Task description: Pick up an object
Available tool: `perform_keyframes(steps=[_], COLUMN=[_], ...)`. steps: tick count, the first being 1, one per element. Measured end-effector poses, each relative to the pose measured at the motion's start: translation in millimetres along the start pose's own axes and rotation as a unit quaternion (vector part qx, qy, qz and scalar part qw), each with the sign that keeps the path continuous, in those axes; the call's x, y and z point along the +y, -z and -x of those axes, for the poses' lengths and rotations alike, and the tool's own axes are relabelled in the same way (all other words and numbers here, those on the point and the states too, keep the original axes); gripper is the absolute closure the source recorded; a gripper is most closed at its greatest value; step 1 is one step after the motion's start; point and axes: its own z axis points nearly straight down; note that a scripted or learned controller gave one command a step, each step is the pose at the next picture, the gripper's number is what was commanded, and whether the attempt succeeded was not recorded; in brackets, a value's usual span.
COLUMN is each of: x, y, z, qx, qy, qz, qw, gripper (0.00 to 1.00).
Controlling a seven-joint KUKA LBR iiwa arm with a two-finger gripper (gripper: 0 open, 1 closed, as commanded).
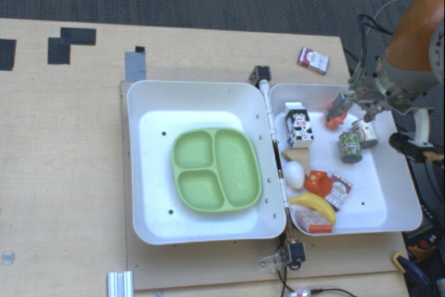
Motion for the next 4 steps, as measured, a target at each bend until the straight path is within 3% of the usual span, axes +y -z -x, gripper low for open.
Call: perform_keyframes(steps=[1, 2, 3, 4], x=[-44, -125, -123, -21], y=[-75, -98, -86, 0], z=[-1, -7, -7, -81], qx=[0.000, -0.002, -0.002, 0.001], qy=[0.000, -0.002, -0.001, 0.001], qz=[0.000, 0.006, 0.008, 0.002], qw=[1.0000, 1.0000, 1.0000, 1.0000], gripper=[0.00, 0.00, 1.00, 1.00])
